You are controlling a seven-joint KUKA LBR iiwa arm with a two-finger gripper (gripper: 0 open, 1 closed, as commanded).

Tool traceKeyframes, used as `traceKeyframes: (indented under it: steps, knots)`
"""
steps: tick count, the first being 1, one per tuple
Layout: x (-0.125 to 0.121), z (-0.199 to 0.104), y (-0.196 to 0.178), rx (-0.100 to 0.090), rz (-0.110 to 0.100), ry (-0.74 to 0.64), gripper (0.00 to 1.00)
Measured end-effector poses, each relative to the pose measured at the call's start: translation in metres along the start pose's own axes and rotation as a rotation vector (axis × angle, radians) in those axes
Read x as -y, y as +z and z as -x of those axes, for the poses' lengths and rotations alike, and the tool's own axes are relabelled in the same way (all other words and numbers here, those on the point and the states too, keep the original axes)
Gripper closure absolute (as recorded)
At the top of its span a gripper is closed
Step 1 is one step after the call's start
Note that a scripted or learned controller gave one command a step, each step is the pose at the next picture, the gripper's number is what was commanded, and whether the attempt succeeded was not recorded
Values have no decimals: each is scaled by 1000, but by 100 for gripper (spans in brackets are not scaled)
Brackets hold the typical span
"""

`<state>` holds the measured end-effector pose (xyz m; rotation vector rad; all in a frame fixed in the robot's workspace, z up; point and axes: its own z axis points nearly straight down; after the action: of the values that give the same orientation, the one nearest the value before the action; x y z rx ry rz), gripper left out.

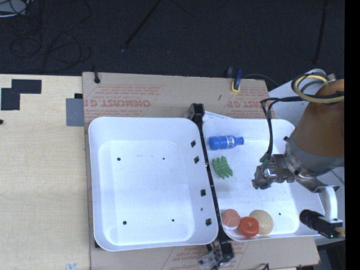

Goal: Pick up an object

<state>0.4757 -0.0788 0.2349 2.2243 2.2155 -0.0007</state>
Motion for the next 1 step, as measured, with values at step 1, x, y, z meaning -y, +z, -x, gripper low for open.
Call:
traceKeyframes:
  steps: [1]
  knots:
    - [1, 123, 11, 3, -3, 6, 100]
